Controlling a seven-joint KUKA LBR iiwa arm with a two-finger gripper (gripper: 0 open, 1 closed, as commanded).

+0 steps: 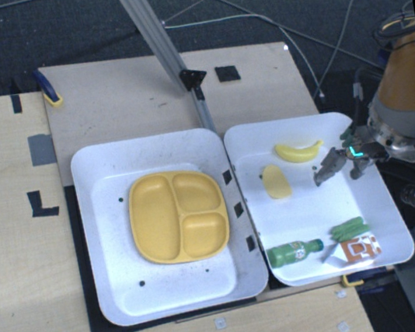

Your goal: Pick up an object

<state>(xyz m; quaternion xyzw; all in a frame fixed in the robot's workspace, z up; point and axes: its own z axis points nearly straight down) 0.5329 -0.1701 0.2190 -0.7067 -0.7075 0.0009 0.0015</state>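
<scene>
The 2 shallow white plastic bins sat side by side: left bin [99,179] held a yellow 3-compartment plastic tray [178,215], right bin [379,203] held the small pick candidates. The grey arm with orange band [407,88] entered from 3 o'clock. The 2-finger gripper [339,164] hung over the right bin's 2 o'clock area, fingers spread apart, nothing between them.

Candidates:
- green plastic bottle [294,251], on its side, at 7 o'clock
- yellow toy banana [298,151], at 12 o'clock
- pale yellow rounded piece [276,182], at 9 o'clock
- orange-and-white small carton [359,248] touching a green block [348,228], at 5 o'clock

Judgement: banana was nearest the gripper. Best approach would be to centre over its middle, fingers across the narrow width, and descend fully before closing. Risk: the curved body could roll out.
</scene>
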